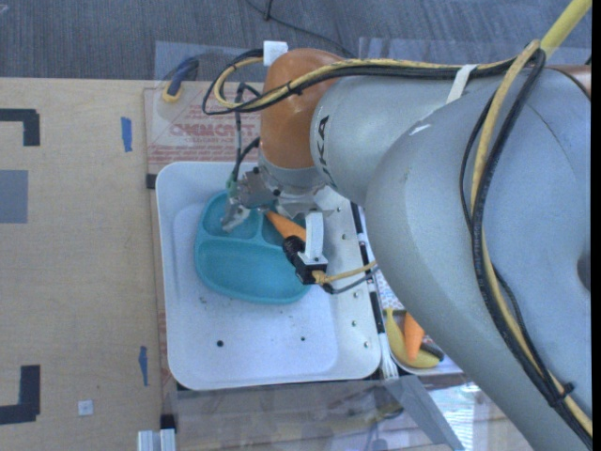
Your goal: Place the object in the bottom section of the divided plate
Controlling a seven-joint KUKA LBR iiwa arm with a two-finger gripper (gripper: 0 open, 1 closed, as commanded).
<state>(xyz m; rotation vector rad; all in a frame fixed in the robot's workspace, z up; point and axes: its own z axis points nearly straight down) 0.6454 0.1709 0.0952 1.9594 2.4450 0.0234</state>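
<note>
One orange carrot [283, 225], long axis upper-left to lower-right, on the blue divided plate's [246, 269] right rim; gripper [240, 205] state unclear.

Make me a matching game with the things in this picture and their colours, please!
Things:
1. divided plate
2. bin
3. band above the robot's wrist
4. tape strip on the bench

Colours:
A. white
B. dark blue
C. turquoise
D. orange

Pairs: 1-C, 2-A, 3-D, 4-B
</note>
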